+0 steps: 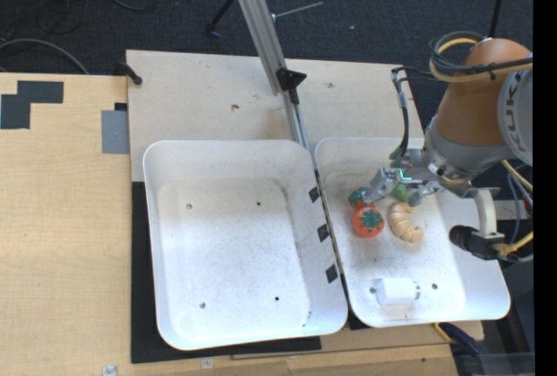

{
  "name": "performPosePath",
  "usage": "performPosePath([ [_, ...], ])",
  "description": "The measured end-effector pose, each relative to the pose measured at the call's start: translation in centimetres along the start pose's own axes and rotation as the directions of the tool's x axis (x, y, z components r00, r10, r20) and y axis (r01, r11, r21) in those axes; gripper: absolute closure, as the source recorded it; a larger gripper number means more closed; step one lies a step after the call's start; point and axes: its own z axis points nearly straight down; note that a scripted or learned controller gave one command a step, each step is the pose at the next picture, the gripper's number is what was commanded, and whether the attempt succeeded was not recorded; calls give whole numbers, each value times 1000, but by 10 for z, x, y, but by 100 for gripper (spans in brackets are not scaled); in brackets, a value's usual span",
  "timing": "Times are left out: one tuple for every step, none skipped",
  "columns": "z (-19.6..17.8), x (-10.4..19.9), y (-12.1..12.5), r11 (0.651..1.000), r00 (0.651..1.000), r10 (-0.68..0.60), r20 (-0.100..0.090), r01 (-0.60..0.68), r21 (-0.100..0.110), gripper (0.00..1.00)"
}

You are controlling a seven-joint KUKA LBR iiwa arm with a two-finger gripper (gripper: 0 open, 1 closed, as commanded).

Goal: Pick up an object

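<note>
Though the left bin (pixel 226 235) holds nothing to grasp, it lies well to the hand's left, past the divider where the two bins meet. All the pickable things sit in the right bin (pixel 452 296), clustered at or near the hand (pixel 393 185).

Furthest left of the cluster is a small green piece (pixel 359 196), just to the hand's left and a little nearer the front. Directly below it, touching or nearly so, is the red tomato (pixel 367 222), round, with a green stalk on top; it sits just in front of the hand and slightly left. Next comes the tan, croissant-like piece (pixel 406 224), just in front of the hand and a shade right, its long axis running from upper left to lower right. A white block (pixel 396 289) lies well apart toward the front rim, long axis left to right.

The hand hangs low over the back of the cluster, with the arm reaching in from the right. Whether its fingers are spread or closed I cannot tell; nothing is visibly held between them.

My judgement: the tomato and the tan piece are the nearest candidates, a short move forward. They crowd each other, so closing on one may nudge its neighbour.
</note>
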Motion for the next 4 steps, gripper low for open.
performPosePath([
  [-2, -1, 1, 1000, 1000, 2, 1, -2, -5, 0],
  [42, 2, 3, 1000, 1000, 2, 1, -2, 0, 0],
  [96, 3, 1, 1000, 1000, 3, 0, -3, 1, 0],
  [83, 1, 2, 1000, 1000, 10, 1, -10, -3, 100],
])
